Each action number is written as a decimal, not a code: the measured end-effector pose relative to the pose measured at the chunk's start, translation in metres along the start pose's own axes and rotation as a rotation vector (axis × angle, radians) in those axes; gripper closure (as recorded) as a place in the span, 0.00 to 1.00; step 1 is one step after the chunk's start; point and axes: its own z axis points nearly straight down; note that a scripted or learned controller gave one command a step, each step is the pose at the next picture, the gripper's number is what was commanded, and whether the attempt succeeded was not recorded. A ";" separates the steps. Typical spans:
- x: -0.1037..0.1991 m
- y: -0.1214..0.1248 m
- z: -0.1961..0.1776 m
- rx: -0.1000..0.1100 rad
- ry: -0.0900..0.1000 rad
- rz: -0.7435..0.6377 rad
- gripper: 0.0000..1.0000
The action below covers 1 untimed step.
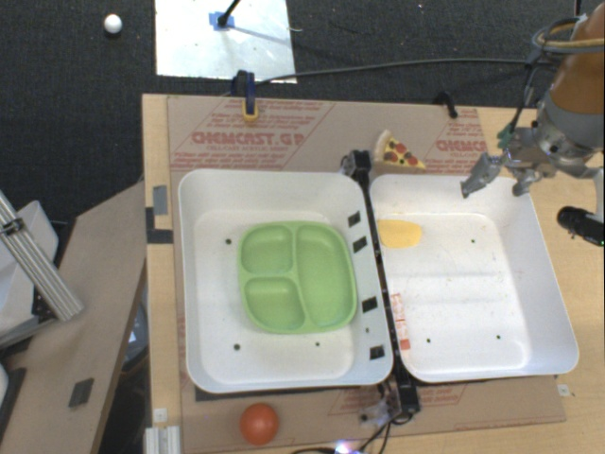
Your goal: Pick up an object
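So far nothing was picked: the gripper (pixel 498 177) hung spread and bare over the right bin's (pixel 492 348) far edge, the yellow piece (pixel 400 234) untouched.

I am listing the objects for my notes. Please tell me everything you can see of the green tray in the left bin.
The green tray is pale green, looks like plastic, and has rounded corners. It has three compartments: two smaller ones on its left side and one long one on its right. It lies flat, slightly rotated, on the floor of the left bin, near the middle. All compartments look empty. Nothing touches it except the bin floor.
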 end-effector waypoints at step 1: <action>0.000 0.002 -0.007 -0.011 -0.002 -0.002 0.00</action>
